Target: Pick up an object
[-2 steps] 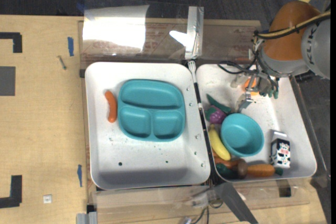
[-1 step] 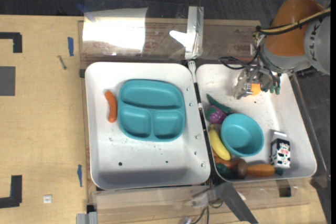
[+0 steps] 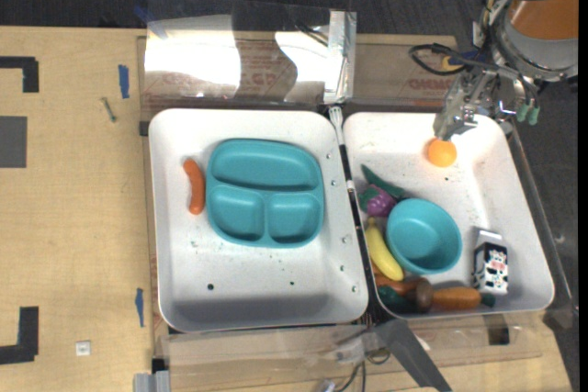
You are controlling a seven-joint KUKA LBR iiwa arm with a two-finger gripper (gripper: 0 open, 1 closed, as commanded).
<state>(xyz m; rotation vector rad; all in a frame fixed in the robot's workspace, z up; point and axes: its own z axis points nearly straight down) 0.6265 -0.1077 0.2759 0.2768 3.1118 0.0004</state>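
Tool [image 3: 457,126] hangs just above round orange ball [image 3: 442,152], which shows no long axis; finger spread unclear.

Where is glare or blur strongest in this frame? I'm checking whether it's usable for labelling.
In the camera view, glare is strongest on the clear plastic sheet behind the left bin, washing out its surface; the pincer above the orange ball looks soft and hard to resolve; the teal tray and teal bowl are evenly lit with mild shadows.
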